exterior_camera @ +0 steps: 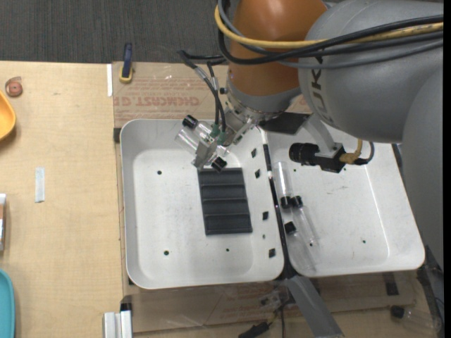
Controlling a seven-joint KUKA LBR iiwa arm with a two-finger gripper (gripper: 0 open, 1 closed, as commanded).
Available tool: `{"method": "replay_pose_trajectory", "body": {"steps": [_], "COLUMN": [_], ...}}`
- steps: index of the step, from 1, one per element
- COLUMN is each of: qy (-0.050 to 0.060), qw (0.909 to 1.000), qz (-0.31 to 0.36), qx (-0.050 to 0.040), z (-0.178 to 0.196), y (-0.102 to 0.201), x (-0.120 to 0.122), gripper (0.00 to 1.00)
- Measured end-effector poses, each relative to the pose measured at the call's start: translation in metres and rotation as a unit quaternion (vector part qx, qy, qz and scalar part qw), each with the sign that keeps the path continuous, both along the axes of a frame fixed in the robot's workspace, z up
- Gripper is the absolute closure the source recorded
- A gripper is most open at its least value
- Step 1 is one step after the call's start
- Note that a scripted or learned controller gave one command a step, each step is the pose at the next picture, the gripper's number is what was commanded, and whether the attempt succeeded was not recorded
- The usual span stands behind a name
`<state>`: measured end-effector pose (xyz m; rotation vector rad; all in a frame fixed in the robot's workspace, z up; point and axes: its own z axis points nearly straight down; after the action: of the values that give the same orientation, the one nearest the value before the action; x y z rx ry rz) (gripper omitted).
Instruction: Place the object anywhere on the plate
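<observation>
A black ribbed rectangular plate point(225, 201) lies flat in the middle of the left bin point(151, 210). My gripper point(208, 151) hangs over that bin, just above the plate's far edge, reaching down from the orange-banded wrist point(271, 41). A small black piece point(219, 164) shows right at the gripper's tip, at the plate's far edge. Whether it is held or resting on the plate cannot be made out.
In the right bin point(366, 224), a clear tube with black fittings point(292, 206) lies along the left wall, and a black cylinder with an orange cable point(320, 155) sits near the back. Cardboard point(162, 94) lies behind the bins. The wooden bench point(56, 189) extends left.
</observation>
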<state>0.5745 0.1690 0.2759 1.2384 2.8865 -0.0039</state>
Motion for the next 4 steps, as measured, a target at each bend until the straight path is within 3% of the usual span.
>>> {"method": "replay_pose_trajectory", "body": {"steps": [1, 2, 3, 4], "qy": [0.000, -0.001, 0.000, 0.002], "qw": [0.9977, 0.9958, 0.9882, 0.9595], "qz": [-0.068, 0.092, 0.153, 0.282], "qx": [-0.0002, 0.0004, 0.0008, -0.0011], "z": [-0.062, -0.058, -0.154, -0.185], "y": [-0.013, 0.039, 0.058, 0.050], "x": [0.060, 0.083, 0.072, 0.013], "gripper": [1.00, 1.00, 1.00, 1.00]}}
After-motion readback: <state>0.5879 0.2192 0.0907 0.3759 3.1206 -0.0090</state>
